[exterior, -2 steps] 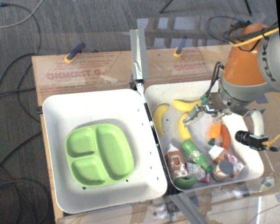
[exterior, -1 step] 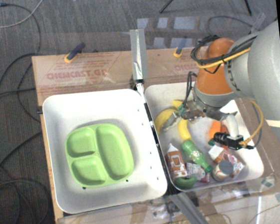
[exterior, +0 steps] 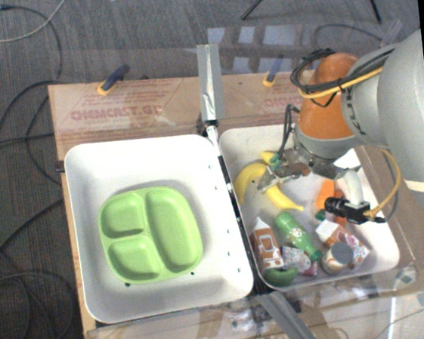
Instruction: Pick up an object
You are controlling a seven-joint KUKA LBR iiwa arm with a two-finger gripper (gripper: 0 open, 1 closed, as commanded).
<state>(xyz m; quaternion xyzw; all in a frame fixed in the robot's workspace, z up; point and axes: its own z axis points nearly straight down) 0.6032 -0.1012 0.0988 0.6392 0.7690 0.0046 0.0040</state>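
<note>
Over the right bin (exterior: 389,255), the grey arm (exterior: 394,98) with its orange band (exterior: 324,103) is reaching in from the right side, and its wrist is hanging above the back part of this bin. At the end of the wrist the claw (exterior: 282,166) is pointing down and to the left, just beside the yellow banana (exterior: 250,179). The claw is small and dark against the things below it, so I cannot tell if it is open or closed, and I cannot see any object gripped in it.

The banana is lying near the left wall of the right bin, curving toward the front. Another yellow piece (exterior: 285,199) is lying just beside it, below the claw. A green bottle (exterior: 295,235) is lying tilted in the middle of the bin, and a small brown and white carton (exterior: 266,246) is sitting to the left of it. A dark green rounded thing (exterior: 282,275) is resting at the front edge. More small things are crowding the front right corner, among them an orange piece (exterior: 327,192) and a round grey lid (exterior: 343,252); I cannot name them all. A black connector with a yellow cable (exterior: 389,198) is hanging from the arm over this corner.

The left bin (exterior: 97,292) is holding a light green tray (exterior: 152,232) with three compartments, lying flat near its middle. Both bins are sitting side by side on the desk (exterior: 129,110), which is showing brown board behind them.
</note>
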